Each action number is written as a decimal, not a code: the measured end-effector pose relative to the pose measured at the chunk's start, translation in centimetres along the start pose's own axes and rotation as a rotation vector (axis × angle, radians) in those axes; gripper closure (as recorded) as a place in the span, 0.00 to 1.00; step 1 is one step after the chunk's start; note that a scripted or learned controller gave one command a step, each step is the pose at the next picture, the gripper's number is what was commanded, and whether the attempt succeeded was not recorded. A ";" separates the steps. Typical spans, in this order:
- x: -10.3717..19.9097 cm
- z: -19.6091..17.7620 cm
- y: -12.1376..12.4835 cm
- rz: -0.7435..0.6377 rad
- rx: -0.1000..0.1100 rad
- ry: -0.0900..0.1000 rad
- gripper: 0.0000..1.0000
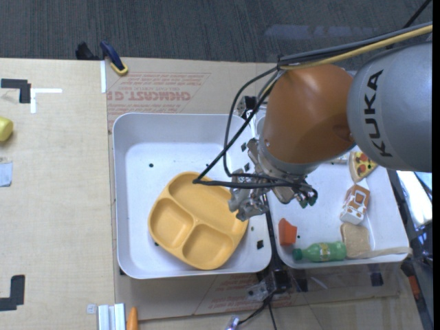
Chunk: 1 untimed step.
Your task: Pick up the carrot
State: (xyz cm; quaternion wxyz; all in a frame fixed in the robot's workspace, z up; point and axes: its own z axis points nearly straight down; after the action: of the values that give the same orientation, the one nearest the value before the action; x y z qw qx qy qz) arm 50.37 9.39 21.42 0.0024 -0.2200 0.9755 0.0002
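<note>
The carrot (287,232) is a small orange-red piece lying in the right bin (385,256), near its front left corner. My gripper (247,203) hangs below the arm's big orange band, over the wall between the two bins and the right rim of a yellow plate. It is up and to the left of the carrot, a short gap away. The arm's body and cables hide much of the gripper.
A yellow three-part plate (196,227) lies tilted in the left bin (137,184). The right bin also holds a green bottle (320,252), a bread slice (355,239), a white and orange toy (355,204) and a pizza slice (361,163). A yellow object (4,128) sits at the bench's far left.
</note>
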 end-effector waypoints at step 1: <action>-1.9 12.2 5.3 -0.348 -0.002 0.003 1.00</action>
State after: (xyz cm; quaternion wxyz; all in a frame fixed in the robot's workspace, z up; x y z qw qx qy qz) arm 49.90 15.05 9.21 0.0007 -0.3857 0.9226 0.0007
